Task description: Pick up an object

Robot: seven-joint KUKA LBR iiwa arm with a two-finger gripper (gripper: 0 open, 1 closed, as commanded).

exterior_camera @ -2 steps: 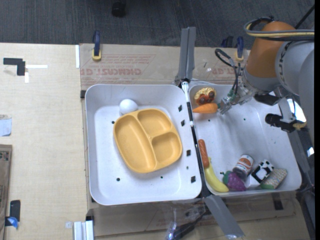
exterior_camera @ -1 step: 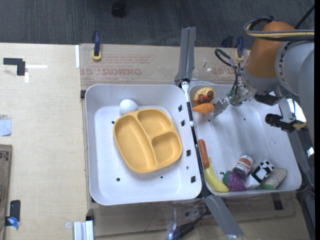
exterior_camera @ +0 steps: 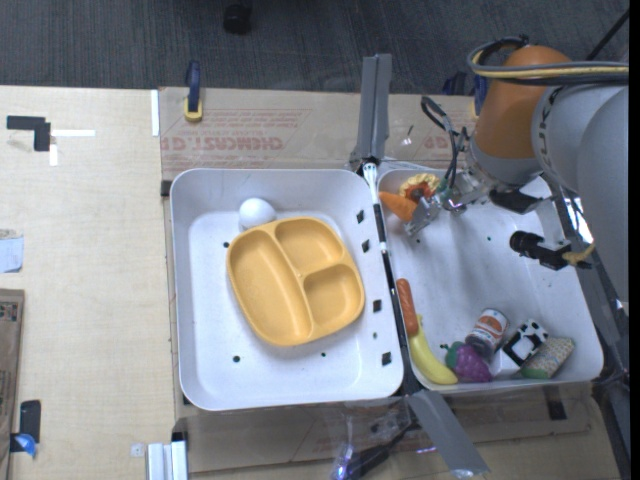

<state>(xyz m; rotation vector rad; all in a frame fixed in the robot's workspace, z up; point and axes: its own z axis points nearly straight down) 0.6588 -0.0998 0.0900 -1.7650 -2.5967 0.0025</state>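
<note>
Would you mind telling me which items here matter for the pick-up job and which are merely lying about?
Part of the job:
- pincer, low in the right bin's far-left corner
- carrot beside it
- banana, sausage, can, purple toy

Lying about:
- yellow divided plate and white ball in the left bin
- clamp on the bench

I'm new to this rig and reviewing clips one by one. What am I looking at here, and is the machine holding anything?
One camera looks down at a slant on two white bins. The grey arm with an orange band reaches in from the right; its gripper hangs over the right bin's far corner, by a carrot. I can't see anything held. The left bin holds a yellow tray and a white ball. The right bin also holds a banana, a can and small toys.
</note>
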